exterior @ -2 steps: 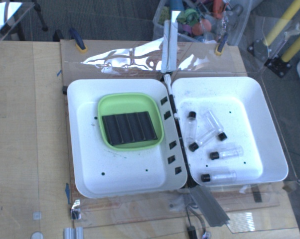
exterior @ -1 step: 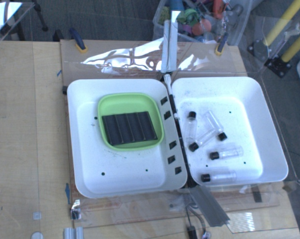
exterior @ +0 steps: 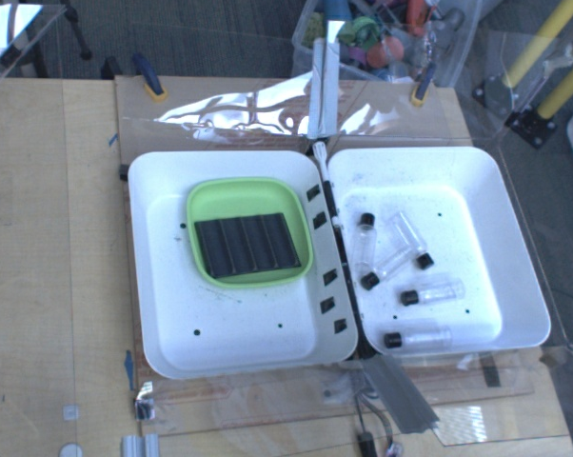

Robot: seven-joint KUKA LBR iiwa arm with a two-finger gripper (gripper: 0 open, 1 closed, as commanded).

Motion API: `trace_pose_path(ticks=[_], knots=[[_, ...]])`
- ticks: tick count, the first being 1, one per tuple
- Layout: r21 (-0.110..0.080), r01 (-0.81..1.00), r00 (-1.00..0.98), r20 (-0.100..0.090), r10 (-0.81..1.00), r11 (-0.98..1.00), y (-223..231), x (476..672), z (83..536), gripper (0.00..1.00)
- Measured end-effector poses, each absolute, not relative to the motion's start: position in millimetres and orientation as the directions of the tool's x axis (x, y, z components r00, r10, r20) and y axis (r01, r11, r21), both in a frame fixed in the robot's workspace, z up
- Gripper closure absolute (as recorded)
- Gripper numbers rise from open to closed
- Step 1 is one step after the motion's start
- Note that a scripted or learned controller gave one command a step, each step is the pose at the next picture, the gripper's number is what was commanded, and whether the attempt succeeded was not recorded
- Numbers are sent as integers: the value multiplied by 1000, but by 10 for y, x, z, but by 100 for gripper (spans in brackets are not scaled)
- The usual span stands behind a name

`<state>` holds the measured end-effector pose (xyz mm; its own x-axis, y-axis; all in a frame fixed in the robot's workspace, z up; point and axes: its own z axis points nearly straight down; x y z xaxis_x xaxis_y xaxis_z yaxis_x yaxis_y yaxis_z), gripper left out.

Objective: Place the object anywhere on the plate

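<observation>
White plastic makes up both shallow bins on the wooden bench, set side by side with a grey divider strip (exterior: 326,255) running between them. Sitting in the left bin (exterior: 172,341) is a green plate (exterior: 248,194) with rounded corners, and on it lies a dark ribbed block (exterior: 246,246), flat and slightly askew, covering most of the plate's floor.

Over in the right bin (exterior: 496,208) lie five clear tubes with black caps. One tube (exterior: 365,238) lies close to the divider, cap toward the far end. Another tube (exterior: 407,240) lies just beside it on a slant, and a third (exterior: 385,267) crosses near it with its cap toward the divider. Nearer to me, a fourth tube (exterior: 430,294) lies almost level, and a fifth tube (exterior: 417,337) rests by the near wall of the bin. None of them touches the plate; all are in the other bin from it.

Beyond the bins, a crumpled sheet of clear film (exterior: 258,112) catches the light, and a clear box of coloured toys (exterior: 386,17) stands past the bench.
</observation>
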<state>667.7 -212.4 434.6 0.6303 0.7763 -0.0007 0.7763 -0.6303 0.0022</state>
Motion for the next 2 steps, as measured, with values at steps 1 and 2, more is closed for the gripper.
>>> trace_pose_path(ticks=[1,2], knots=[[2,776,630,-1,776,-630,-2124,6677,4346,0],[2,776,630,-1,776,-630,-2124,6677,4346,0]])
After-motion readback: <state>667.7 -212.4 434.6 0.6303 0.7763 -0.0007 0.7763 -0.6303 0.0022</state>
